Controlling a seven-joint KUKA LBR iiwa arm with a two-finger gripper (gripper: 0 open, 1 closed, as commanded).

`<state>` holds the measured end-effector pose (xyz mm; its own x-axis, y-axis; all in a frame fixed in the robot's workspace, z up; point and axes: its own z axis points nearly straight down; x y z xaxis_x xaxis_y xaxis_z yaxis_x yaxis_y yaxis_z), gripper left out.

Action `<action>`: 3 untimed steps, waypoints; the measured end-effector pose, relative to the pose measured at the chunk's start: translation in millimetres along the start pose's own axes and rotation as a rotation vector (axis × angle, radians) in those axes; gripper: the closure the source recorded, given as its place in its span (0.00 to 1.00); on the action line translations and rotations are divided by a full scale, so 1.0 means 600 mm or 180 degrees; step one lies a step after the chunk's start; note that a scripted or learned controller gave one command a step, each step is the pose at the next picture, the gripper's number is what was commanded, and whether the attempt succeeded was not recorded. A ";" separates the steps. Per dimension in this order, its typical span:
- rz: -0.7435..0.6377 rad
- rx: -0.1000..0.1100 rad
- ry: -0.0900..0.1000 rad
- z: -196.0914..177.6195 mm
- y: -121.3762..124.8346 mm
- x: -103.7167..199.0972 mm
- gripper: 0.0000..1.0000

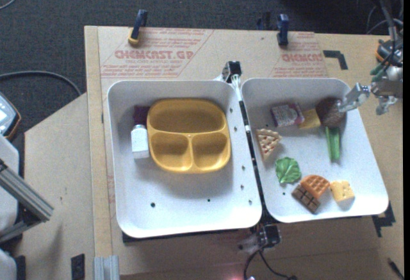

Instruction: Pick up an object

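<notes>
Two shallow white bins sit side by side on the brown cardboard-covered counter point(192, 48), their inner rims touching along the middle. The left white bin point(122, 195) holds a yellow plastic divided plate point(189, 134) in its upper half, with a small white bottle point(139, 141) just beside the plate's left edge and a dark maroon object point(141, 113) partly hidden behind the plate's corner. The lower half of that bin's floor is bare.

The right white bin point(371, 170) holds the toy food. Along its upper part, a grey-and-pink wrapped block point(286, 115) lies next to a yellow wedge point(310, 120), which touches a dark brown rounded piece point(330, 111). A green stalk point(334, 143) hangs below the brown piece, near the right wall. A tan triangular pizza slice point(268, 141) lies just beside the left rim. Lower down, a green leafy piece point(287, 170), a brown-and-orange waffle point(311, 191) and a pale yellow cheese cube point(342, 191) cluster near the front rim, the waffle and cube almost touching.

The gripper point(354, 98) reaches in over the bin's upper right corner, its metal tip just beside the brown rounded piece; whether it is open or closed cannot be told. The middle of the bin's floor and the strip along its right wall are open.
</notes>
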<state>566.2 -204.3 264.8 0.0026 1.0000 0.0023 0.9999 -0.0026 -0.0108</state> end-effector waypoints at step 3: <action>-0.0007 -0.0014 0.0002 0.150 -0.014 0.020 0.00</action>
<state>556.6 -191.8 174.7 0.0005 1.0000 0.0030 1.0000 -0.0004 -0.0063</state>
